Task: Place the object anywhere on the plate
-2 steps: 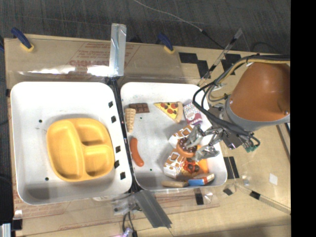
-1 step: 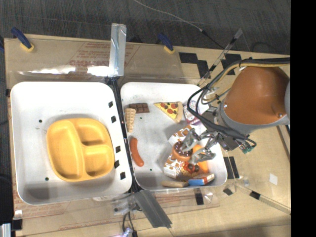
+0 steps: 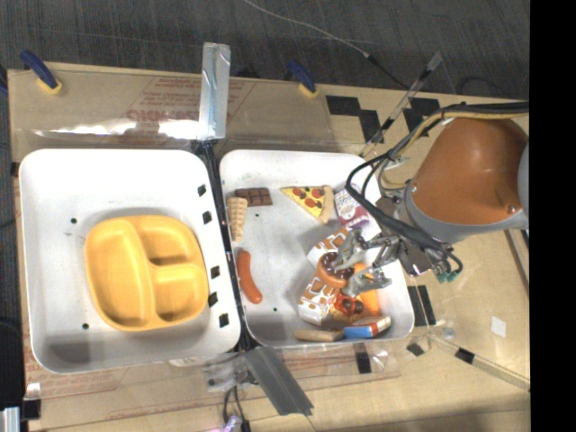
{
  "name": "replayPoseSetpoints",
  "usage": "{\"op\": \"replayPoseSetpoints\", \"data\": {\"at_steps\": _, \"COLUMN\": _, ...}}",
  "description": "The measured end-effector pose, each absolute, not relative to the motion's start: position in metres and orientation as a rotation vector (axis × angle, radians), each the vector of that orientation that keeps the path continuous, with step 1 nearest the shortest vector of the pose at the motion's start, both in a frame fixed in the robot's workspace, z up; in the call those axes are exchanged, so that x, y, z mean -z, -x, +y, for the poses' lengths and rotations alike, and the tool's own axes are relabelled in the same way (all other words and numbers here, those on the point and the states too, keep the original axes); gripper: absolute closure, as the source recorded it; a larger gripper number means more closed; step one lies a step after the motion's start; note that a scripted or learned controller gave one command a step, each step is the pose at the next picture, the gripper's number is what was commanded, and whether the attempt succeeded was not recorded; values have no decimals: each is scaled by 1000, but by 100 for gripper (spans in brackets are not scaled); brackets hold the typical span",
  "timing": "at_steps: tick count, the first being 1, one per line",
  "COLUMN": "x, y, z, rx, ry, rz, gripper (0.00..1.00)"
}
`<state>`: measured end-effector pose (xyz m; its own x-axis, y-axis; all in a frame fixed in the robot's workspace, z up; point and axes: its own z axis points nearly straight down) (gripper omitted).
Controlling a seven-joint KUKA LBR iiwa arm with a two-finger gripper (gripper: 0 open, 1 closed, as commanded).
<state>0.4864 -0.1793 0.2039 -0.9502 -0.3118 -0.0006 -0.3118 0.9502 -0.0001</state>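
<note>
The plate [image 3: 144, 271], yellow with 3 compartments, sits in the left bin [image 3: 54, 187]. The right bin [image 3: 279, 165] holds the toy food: a pizza slice [image 3: 308, 198], hotdog [image 3: 248, 276], cone [image 3: 237, 215] and chocolate bar [image 3: 253, 196]. The gripper [image 3: 355, 268] is low over the clutter at the bin's right side; whether its jaws are apart or together, I cannot tell.

The arm [image 3: 468, 174] is a rounded orange dome over a grey collar. Black cables loop from its left side toward the claw [image 3: 360, 264], a small metal assembly with silvery links and dark wiring.
</note>
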Motion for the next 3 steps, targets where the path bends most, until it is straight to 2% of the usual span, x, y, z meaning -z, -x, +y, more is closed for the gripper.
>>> {"op": "replayPoseSetpoints", "data": {"at_steps": 1, "x": -204, "y": -486, "z": -170, "rx": -3, "ry": 576, "rz": 3092, "gripper": 100}}
{"op": "replayPoseSetpoints", "data": {"at_steps": 2, "x": -237, "y": -487, "z": -170, "rx": 2, "ry": 981, "rz": 2981, "gripper": 100}}
{"op": "replayPoseSetpoints", "data": {"at_steps": 3, "x": -216, "y": -485, "z": -210, "rx": -2, "ry": 1116, "rz": 2939, "gripper": 100}}
